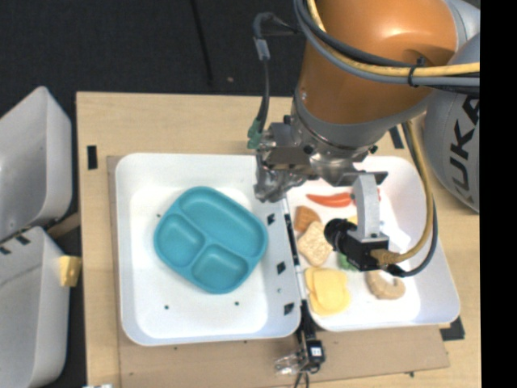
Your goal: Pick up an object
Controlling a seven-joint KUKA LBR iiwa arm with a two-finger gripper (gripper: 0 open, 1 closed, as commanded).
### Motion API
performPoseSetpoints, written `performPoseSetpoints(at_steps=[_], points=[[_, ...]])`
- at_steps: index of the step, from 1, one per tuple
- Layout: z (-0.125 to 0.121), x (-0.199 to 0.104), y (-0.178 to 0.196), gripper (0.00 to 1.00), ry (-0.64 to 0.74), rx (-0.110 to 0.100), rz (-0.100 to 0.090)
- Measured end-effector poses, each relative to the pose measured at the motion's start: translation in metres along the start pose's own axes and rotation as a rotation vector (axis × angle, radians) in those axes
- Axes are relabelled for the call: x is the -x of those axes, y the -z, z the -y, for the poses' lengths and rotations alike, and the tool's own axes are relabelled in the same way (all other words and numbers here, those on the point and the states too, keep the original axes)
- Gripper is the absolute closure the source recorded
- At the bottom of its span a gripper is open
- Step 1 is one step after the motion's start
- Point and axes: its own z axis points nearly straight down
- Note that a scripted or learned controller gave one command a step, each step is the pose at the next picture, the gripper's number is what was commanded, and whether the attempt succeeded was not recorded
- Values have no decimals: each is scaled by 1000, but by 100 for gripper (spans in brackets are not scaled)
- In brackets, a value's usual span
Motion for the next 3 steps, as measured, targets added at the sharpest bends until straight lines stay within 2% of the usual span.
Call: performPoseSetpoints(at_steps=[1,2,3], points=[[-1,1,11,100,8,0,1],[1,-42,-36,100,-3,-5,-1],[0,-91,60,100,1,10,-8]])
